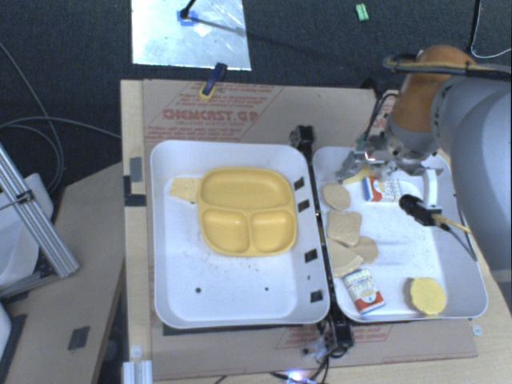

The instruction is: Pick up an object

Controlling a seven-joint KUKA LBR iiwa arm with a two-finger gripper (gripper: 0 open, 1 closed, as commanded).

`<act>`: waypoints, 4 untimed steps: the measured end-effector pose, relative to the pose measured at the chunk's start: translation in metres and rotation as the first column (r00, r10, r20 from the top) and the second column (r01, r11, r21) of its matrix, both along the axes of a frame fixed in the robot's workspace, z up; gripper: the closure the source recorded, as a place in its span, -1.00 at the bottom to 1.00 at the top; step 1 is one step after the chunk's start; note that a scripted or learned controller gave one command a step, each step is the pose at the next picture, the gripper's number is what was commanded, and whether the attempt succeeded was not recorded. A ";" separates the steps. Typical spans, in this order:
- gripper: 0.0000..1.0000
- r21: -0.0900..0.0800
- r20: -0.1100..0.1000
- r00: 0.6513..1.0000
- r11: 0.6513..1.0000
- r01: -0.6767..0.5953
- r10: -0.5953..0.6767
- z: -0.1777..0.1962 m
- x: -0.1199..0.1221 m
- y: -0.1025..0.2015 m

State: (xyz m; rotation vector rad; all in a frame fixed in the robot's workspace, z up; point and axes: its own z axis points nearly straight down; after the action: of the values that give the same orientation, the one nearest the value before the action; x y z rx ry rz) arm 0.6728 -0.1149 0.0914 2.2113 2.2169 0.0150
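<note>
Arm: reached in from the right, gripper lowered at the right bin far edge. Grip state cannot be told; fingers blurred against clutter.

— We see even, bright overhead light; the two shallow white plastic bins nearly wash out.
— We also notice glare on the shiny square metal sheet, soft shadows, and slight overall blur.

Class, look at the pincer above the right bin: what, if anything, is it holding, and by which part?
It cannot be told. The pincer hangs over the far end of the right bin, near a small red and white packet, but the view shows no object between its fingers.
</note>
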 end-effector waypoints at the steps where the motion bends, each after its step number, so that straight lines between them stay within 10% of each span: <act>1: -1.00 -0.002 -0.009 1.000 1.000 0.003 -0.003 0.014 -0.003 -0.035; 2: -1.00 0.000 -0.006 1.000 1.000 0.000 0.000 -0.001 -0.001 -0.040; 3: 1.00 -0.006 0.003 1.000 1.000 -0.003 0.003 0.013 0.001 -0.042; 4: -1.00 -0.005 0.002 1.000 1.000 -0.004 0.004 0.012 0.001 -0.042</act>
State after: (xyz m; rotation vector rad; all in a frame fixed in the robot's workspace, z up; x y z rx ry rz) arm 0.6737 -0.1569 0.1036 2.2031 2.2181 0.0107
